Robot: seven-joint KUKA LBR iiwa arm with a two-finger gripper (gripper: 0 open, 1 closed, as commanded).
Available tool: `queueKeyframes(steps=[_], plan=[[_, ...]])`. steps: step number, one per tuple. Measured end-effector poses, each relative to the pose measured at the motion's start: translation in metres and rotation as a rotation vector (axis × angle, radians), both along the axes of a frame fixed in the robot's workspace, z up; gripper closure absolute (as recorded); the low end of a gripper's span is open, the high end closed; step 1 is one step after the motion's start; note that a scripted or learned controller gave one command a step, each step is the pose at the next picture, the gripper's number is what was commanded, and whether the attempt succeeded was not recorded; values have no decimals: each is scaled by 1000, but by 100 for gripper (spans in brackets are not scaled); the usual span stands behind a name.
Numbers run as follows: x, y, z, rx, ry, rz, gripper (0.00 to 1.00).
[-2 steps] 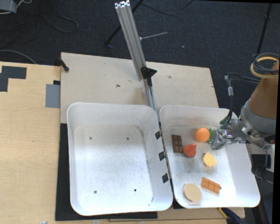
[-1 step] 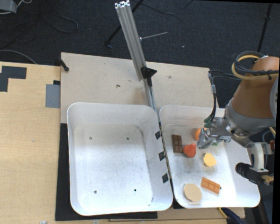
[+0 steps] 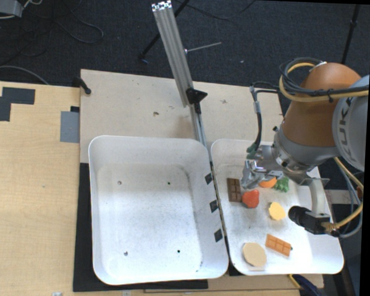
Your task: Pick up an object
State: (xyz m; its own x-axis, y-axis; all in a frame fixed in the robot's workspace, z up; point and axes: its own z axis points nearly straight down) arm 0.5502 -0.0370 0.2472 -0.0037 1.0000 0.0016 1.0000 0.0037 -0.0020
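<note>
1. Beige disc and orange wafer sit nearest, right bin.
2. Gripper hovers over red piece – jaws: can't tell.
3. Descend straight, centred – chocolate bar crowds at 9 o'clock.

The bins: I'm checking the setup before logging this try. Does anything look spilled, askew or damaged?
Nothing stands out. The items all lie inside the right bin: brown bar, red piece, yellow piece, orange wafer, tan disc. The gripper is low over them.
</note>
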Motion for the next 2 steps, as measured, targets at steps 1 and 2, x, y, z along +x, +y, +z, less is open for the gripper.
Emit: queueKeyframes(steps=[1,2], plan=[[7,41,-5,0,1,-1,100],[21,90,-21,-1,1,-1,100]])
